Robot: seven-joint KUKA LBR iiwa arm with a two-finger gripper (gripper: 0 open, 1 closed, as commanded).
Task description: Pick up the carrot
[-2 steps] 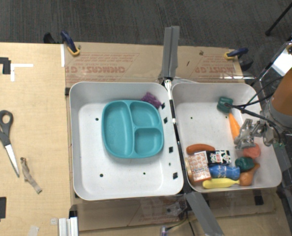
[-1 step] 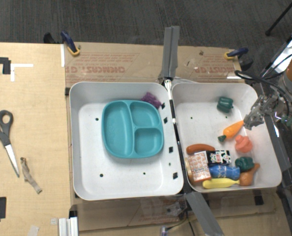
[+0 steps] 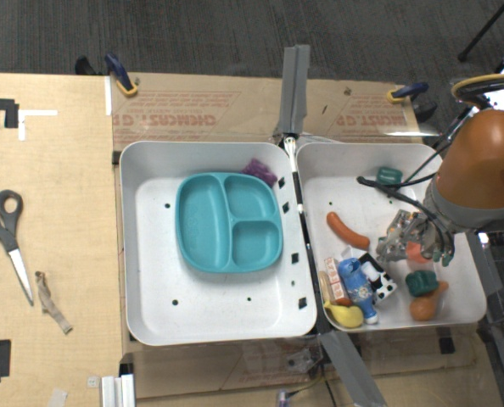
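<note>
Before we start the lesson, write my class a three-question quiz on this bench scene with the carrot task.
1. True or false: the teal divided plate lies in the same bin as the carrot.
2. Which item lies nearest the carrot? A) scissors B) blue bottle C) purple item
3. Fill in: the end effector hovers over the ____ bin.

Key
1. False. The plate lies in the left bin; the carrot lies in the right bin, near its front right corner.
2. B. The blue bottle shares the right bin; the scissors lie on the wooden bench.
3. Right.
</note>
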